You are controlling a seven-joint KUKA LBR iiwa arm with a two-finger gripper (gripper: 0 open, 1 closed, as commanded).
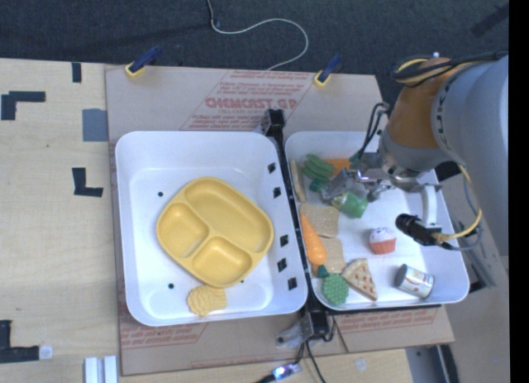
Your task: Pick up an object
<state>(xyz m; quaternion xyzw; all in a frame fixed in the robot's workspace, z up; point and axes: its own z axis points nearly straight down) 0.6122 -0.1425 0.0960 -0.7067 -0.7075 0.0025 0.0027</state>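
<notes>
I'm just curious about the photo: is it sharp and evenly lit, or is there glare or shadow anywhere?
Camera view: light is soft and even, with no harsh glare on the white bins; the yellow tray casts only a faint shadow; the toy food looks reasonably sharp, while the arm near the right edge looms large and slightly soft.

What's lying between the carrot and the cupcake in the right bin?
Camera view: a pale cracker-like slab lies between the carrot and the cupcake.
</notes>
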